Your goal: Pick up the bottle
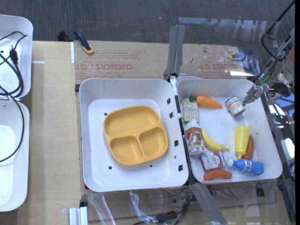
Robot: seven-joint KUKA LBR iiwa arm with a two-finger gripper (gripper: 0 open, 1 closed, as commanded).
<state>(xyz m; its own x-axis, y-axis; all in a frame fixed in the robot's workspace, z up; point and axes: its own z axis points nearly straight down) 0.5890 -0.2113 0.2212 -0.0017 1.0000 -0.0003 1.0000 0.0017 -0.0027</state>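
Note:
Two bottles lie in the right bin [274, 139]. A yellow squeeze bottle [241, 139] lies lengthwise near the bin's right wall, with a red sausage [249, 147] against its right side. A blue plastic bottle with a white cap [248, 166] lies on its side at the bin's front right corner. My gripper [250, 96] hangs at the bin's back right, just right of a small silver can [234, 105], well behind both bottles. Nothing shows in its grasp.
The right bin also holds a carrot [208, 101], a green box [190, 111], a milk carton [195, 139], a banana [213, 143], a red packet [212, 161] and an orange sausage [217, 174]. A yellow divided plate [135, 134] lies in the left bin [93, 172].

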